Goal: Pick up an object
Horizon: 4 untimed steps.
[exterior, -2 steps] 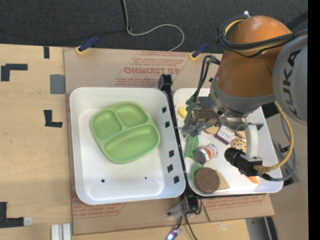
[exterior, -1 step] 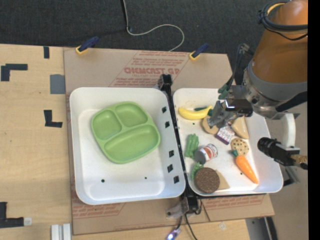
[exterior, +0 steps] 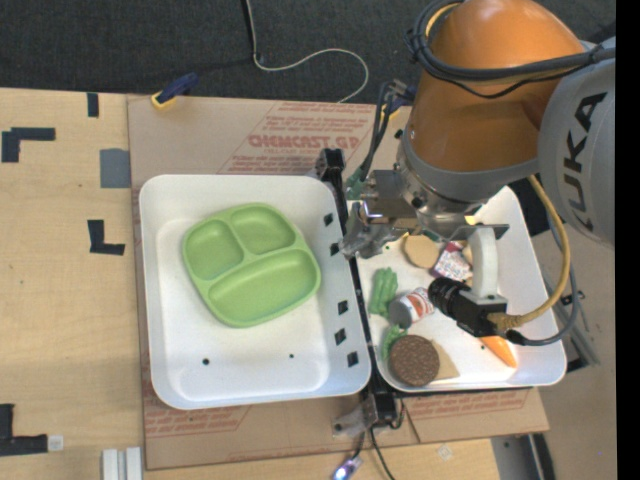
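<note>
My gripper (exterior: 362,236) hangs low over the left side of the right bin (exterior: 535,368), close to the wall between the two bins. Just below it lies a green leafy toy (exterior: 384,290). Beside that toy rests a small grey and red can (exterior: 408,306), and a round brown cookie (exterior: 413,360) lies near the bin's front edge. A tan cookie (exterior: 420,251) and a purple and white packet (exterior: 452,263) sit under the wrist. An orange carrot (exterior: 498,349) lies at the front right. Nothing is seen held.
The left bin (exterior: 165,348) holds a green divided plate (exterior: 250,263). The large orange and grey arm (exterior: 490,78) covers the back of the right bin. A black and white camera mount with a cable (exterior: 478,303) hangs over the right bin's middle.
</note>
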Motion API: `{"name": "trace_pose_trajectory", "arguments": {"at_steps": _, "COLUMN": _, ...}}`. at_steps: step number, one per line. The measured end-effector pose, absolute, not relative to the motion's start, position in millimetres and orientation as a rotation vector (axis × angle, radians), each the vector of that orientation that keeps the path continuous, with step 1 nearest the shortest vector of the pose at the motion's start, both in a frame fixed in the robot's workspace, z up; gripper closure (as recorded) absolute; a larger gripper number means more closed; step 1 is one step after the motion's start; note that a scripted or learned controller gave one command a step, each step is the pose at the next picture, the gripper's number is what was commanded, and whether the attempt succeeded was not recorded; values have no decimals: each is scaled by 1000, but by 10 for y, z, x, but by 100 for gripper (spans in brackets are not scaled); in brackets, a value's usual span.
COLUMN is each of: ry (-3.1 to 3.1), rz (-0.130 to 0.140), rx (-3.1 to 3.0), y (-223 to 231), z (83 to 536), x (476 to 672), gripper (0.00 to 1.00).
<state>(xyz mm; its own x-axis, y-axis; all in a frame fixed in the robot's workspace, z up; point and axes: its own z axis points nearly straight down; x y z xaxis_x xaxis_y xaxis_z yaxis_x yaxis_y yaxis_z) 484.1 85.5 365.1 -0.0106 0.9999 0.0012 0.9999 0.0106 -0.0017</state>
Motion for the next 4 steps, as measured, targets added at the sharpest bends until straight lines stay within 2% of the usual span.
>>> {"name": "trace_pose_trajectory", "arguments": {"at_steps": 1, "ry": -2212, "rz": 15, "rx": -2222, "y": 322, "z": 2578, "x": 4822, "gripper": 100}}
{"name": "trace_pose_trajectory", "arguments": {"at_steps": 2, "ry": -2233, "rz": -9, "rx": -2212, "y": 1027, "z": 3395, "x": 4838, "gripper": 100}}
{"name": "trace_pose_trajectory", "arguments": {"at_steps": 3, "ry": -2222, "rz": 3, "rx": -2219, "y": 986, "z": 3350, "x": 4833, "gripper": 0}}
{"name": "trace_pose_trajectory", "arguments": {"at_steps": 4, "ry": -2234, "rz": -26, "rx": -2220, "y": 1356, "z": 5445, "x": 4839, "gripper": 0}}
